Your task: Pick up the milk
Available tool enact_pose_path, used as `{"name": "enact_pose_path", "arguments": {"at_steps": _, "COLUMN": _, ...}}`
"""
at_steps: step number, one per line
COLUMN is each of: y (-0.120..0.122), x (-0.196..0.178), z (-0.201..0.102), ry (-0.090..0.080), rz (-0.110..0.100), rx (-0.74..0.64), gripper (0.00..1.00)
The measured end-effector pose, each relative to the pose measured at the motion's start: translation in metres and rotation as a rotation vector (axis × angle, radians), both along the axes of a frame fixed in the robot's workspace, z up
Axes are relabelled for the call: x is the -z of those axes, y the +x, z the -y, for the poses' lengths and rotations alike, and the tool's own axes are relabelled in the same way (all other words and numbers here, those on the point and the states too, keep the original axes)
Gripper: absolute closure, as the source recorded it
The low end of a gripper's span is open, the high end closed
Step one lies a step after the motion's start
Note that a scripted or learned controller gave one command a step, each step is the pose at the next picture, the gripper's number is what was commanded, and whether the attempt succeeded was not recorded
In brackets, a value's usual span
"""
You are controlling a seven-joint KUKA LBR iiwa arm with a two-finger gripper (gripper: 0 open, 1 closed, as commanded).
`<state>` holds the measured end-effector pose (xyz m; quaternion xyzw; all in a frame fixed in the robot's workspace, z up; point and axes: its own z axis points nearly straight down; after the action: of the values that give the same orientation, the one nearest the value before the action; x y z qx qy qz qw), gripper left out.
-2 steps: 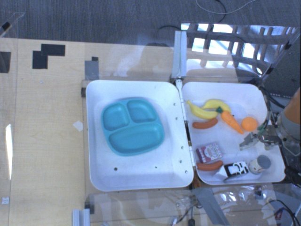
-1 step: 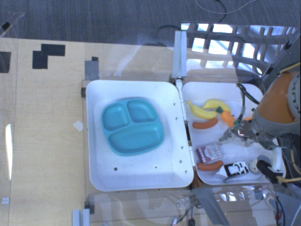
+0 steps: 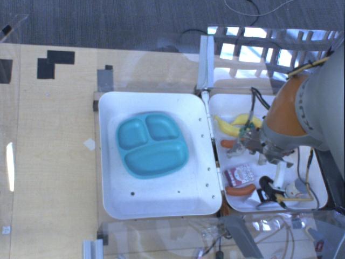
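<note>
We record one desk (image 3: 54, 144) bearing two shallow white bins side by side. The left bin (image 3: 118, 198) holds one blue divided tray (image 3: 152, 144) with three compartments. The right bin (image 3: 322, 190) holds the loose items, and the single arm (image 3: 302, 112), grey with its orange band, reaches over it from the right.

The tool (image 3: 249, 144) hangs low over the middle of the right bin. Its state we cannot tell; the wrist and cabling cover the working end, and nothing is seen to be held.

The milk (image 3: 239, 175), which we take to be the small red and white carton, lies flat in the right bin, just below and slightly left of the tool, near but apart from it. Its long axis appears to run roughly left to right, tilted a little. In our judgement the coming move turns on a short shift toward the near edge of the bin, then a descent.

Counted: one banana (image 3: 229, 126), two sausages, one (image 3: 240, 190) touching the carton's lower edge, the other (image 3: 228, 143) above it; one carton.
</note>
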<state>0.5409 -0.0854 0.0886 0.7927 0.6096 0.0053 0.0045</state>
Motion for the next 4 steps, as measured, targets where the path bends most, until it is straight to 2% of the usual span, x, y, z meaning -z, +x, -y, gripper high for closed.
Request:
{"name": "enact_pose_path", "arguments": {"at_steps": 1, "y": 0.002, "x": -0.009, "z": -0.001, "ry": 0.001, "rz": 0.002, "rx": -0.006, "gripper": 1.00}}
{"name": "enact_pose_path", "arguments": {"at_steps": 2, "y": -0.036, "x": -0.094, "z": -0.072, "ry": 0.000, "rz": -0.014, "rx": -0.094, "gripper": 1.00}}
{"name": "enact_pose_path", "arguments": {"at_steps": 3, "y": -0.034, "x": -0.099, "z": -0.152, "ry": 0.001, "rz": -0.015, "rx": -0.003, "gripper": 1.00}}
{"name": "enact_pose_path", "arguments": {"at_steps": 4, "y": -0.052, "x": -0.196, "z": -0.209, "ry": -0.002, "rz": -0.011, "rx": -0.182, "gripper": 1.00}}
